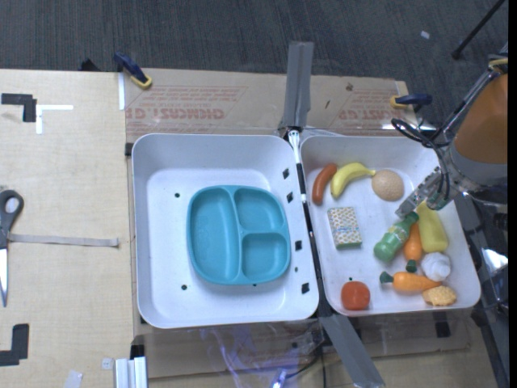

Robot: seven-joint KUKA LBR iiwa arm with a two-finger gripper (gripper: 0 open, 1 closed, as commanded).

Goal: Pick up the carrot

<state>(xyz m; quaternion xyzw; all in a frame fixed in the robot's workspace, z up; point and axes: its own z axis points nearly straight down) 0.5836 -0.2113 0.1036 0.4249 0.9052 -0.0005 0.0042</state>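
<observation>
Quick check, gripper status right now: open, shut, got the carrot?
Gripper: cannot be told. It sits over the right bin above the green bottle; the carrot lies in the bin, not held.

lab | 2 white bins | clamped cardboard | taped bench

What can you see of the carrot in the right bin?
The carrot is a small orange toy with a green stub at its left end, smooth and plastic-looking. It lies on its side on the floor of the right bin, near the front right corner, its long axis running roughly left to right. A white garlic-like piece touches it above right, a yellow-orange crinkled piece sits just below right, and another orange item is right above it. The gripper is further back, not on it.
</observation>
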